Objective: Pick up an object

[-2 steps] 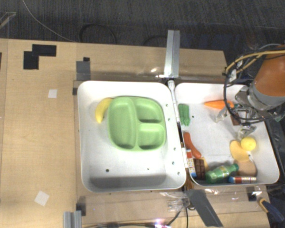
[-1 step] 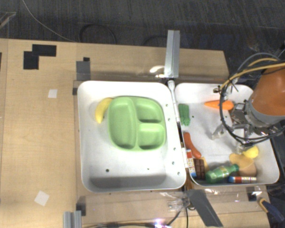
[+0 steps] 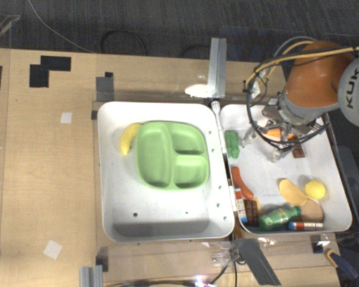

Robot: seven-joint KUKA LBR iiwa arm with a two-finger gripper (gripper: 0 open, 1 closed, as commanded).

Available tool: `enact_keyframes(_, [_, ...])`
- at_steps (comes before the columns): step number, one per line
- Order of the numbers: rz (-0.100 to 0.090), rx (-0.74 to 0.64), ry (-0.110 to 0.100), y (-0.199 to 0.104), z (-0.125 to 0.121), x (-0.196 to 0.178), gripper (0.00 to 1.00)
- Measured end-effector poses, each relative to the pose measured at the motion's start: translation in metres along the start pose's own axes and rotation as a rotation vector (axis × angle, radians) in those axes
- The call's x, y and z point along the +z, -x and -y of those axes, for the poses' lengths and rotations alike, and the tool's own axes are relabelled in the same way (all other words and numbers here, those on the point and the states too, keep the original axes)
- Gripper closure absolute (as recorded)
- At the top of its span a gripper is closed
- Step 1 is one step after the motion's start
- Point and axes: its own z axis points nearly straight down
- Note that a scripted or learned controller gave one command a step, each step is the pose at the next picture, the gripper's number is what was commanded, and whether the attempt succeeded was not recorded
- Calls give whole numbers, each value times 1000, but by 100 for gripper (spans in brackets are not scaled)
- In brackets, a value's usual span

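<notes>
My gripper (image 3: 274,142) hangs over the back of the right bin (image 3: 341,187), under the orange wrist band. An orange object (image 3: 275,133) shows just beneath it, partly hidden by cables and the wrist; I cannot tell whether it is touched. A small brown block (image 3: 298,152) lies just right of the gripper. A green oblong piece (image 3: 231,143) lies by the bin's left wall. At the front lie a red-orange sausage shape (image 3: 242,184), a green bottle (image 3: 279,217), a yellow lemon (image 3: 315,189) and a yellow chip shape (image 3: 292,191).
The left bin (image 3: 113,208) holds a green divided plate (image 3: 170,154) with a banana (image 3: 128,139) at its left edge. A dark chocolate bar (image 3: 249,208), a marker (image 3: 305,225) and a tan piece (image 3: 312,210) crowd the right bin's front. A metal post (image 3: 217,67) stands behind the bins.
</notes>
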Motion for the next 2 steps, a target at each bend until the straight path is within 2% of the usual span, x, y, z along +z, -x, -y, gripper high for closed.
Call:
enact_keyframes(1, [-1,-121,-3,-4,27,0,0])
enact_keyframes(2, [8,-119,-14,-1,30,-16,100])
